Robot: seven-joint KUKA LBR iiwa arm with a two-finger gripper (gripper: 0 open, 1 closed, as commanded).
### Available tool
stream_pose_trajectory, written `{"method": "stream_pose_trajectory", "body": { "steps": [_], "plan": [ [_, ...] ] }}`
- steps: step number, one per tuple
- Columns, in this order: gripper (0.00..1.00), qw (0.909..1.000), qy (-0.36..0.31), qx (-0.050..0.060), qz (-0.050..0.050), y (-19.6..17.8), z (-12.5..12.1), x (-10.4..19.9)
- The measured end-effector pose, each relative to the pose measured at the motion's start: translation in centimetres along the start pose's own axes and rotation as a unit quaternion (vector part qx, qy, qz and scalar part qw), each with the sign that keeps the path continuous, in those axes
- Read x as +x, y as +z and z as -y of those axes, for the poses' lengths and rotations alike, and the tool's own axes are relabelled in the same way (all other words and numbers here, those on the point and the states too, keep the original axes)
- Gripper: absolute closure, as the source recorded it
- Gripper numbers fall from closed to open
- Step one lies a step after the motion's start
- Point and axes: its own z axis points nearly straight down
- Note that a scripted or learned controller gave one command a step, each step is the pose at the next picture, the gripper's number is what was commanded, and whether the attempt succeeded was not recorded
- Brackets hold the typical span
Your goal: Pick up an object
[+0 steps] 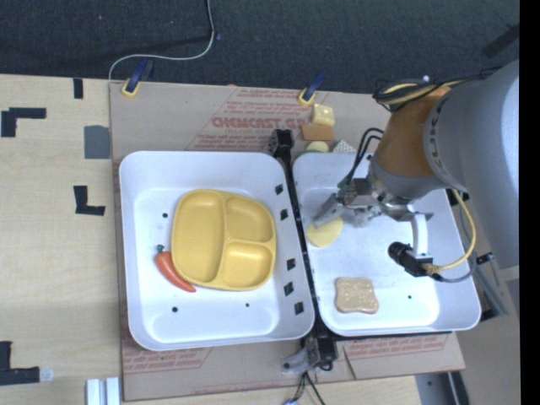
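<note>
Reaching in over the right bin (456, 310), the grey arm (472, 133) hangs its pincer (342, 213) low near that bin's left wall, close to the black divider (295, 243) between the two bins. Whether the pincer is spread or pressed together cannot be told (its tip blurs into the bin floor). Open floor lies along the right bin's front and right side. A pale yellow round piece (325, 233) lies flat just beside the pincer tip, perhaps touching it. A tan toast-shaped piece (356, 295) lies well apart from it, nearer the front edge. In the left bin (143, 310) a yellow divided plate (224, 239) fills the middle, with an orange carrot (173, 272) against its left rim. Small blocks (319, 125) sit on the table behind the bins.
</note>
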Motion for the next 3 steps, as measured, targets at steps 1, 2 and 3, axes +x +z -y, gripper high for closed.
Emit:
{"method": "stream_pose_trajectory", "body": {
  "steps": [1, 2, 3],
  "plan": [
    [0.00, 1.0000, 0.000, 0.002, 0.001, 1.2, 0.8, 0.9],
    [1.00, 1.0000, 0.001, -0.004, 0.002, -0.3, 0.4, 0.7],
    [1.00, 1.0000, 0.000, 0.001, 0.000, -9.3, 5.4, 2.7]
  ]
}}
